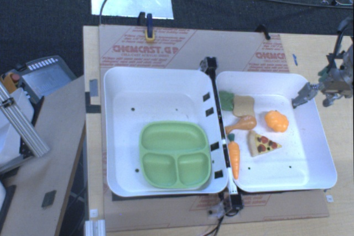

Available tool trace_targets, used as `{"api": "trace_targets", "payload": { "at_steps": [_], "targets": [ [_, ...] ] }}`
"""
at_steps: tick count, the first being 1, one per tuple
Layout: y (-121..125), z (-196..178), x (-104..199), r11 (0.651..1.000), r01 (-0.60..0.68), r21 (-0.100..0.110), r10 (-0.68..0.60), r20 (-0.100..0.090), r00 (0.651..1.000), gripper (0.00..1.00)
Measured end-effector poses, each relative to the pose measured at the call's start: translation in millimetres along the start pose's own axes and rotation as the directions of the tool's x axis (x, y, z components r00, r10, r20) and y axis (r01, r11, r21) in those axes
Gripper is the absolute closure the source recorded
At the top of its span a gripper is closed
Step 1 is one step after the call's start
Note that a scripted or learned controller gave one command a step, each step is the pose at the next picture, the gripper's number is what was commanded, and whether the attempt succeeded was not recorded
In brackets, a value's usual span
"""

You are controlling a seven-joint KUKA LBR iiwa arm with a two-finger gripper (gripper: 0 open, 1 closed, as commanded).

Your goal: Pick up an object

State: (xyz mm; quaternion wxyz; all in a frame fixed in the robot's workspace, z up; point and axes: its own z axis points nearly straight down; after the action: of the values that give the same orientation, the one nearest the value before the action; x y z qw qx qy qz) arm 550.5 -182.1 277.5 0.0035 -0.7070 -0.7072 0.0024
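Orange toy fruit is nearest: down-left of the end effector, apart from it, in the right bin. Can't tell end effector state. Pizza slice just past it, then drumstick, carrot farthest, long axis along the divider.

Green tray in left bin, toy food in right.

The arm reaches in from the right edge, its grey wrist hardware partly cut off by the frame. The tool points down and leftward, a grey fingertip at its lowest end.
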Motion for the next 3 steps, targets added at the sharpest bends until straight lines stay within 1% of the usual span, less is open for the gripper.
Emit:
{"api": "trace_targets", "payload": {
  "at_steps": [1,2,3],
  "targets": [
    [2,-5,1,1.0,0.003,-0.01,-0.003,0.002,1.0,0.0],
    [0,55,-5,1.0,0.0,-0.005,0.0,0.001,1.0,0.0],
    [1,97,-2,1.0,0.001,-0.006,-0.001,0.001,1.0,0.0]
  ]
}}
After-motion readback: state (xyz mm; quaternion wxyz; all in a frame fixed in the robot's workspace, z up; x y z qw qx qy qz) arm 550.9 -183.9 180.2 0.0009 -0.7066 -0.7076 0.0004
